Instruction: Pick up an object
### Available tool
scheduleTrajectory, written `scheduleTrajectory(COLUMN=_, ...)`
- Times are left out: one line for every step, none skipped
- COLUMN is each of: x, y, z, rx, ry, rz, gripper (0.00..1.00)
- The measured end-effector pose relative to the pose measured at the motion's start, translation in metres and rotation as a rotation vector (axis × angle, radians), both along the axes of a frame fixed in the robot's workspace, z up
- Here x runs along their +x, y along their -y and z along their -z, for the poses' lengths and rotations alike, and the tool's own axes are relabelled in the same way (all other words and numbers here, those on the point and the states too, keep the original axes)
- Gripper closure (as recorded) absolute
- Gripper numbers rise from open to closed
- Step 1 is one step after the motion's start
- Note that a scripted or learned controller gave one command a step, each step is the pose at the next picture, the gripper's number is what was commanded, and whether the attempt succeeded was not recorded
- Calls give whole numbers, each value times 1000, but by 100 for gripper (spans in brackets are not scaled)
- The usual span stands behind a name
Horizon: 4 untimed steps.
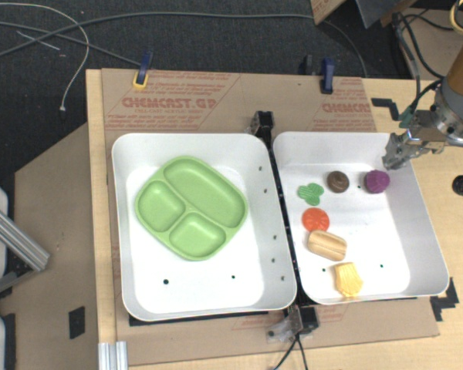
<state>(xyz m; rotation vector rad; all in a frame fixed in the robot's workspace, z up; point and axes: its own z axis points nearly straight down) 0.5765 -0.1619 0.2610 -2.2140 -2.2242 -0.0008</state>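
From my remote station I watch the tool point(394, 154) poised at the upper right rim of the right bin point(417, 230), just above and to the right of a purple grape cluster point(376, 181). Nothing sits between its tips, and from this slanted overhead view I cannot tell how far apart they stand.

The pickable pieces all lie in that right bin: the grape cluster nearest the tool, a small brown ball point(338, 181) just to its left, a green clover-shaped piece point(311, 193) farther left, a red-orange tomato point(316, 220) below that, a tan bread roll point(326, 244) under it, and a yellow ridged piece point(348, 278) near the bottom edge. The left bin point(139, 284) carries a green divided plate point(190, 206).

I judge these to be toy foods, probably light, hollow plastic or rubber, so weight should be no concern. The grapes look the handiest target: close by, well apart from their neighbours, and bumpy enough to give purchase. I would close across the middle of the cluster. The smooth round ball and tomato may squirt out of a two-finger pinch or roll away. The roll is best taken across its short width.
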Motion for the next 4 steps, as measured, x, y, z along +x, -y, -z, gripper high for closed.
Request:
scheduleTrajectory(x=-9, y=-56, z=-3, rx=0, ry=0, rz=-1, gripper=100)
scheduleTrajectory(x=-17, y=-108, z=15, rx=1, ry=-2, rz=-1, gripper=100)
scheduleTrajectory(x=-26, y=-171, z=23, rx=1, ry=-2, rz=-2, gripper=100)
scheduleTrajectory(x=-29, y=-215, z=34, rx=0, ry=-3, rz=0, gripper=100)
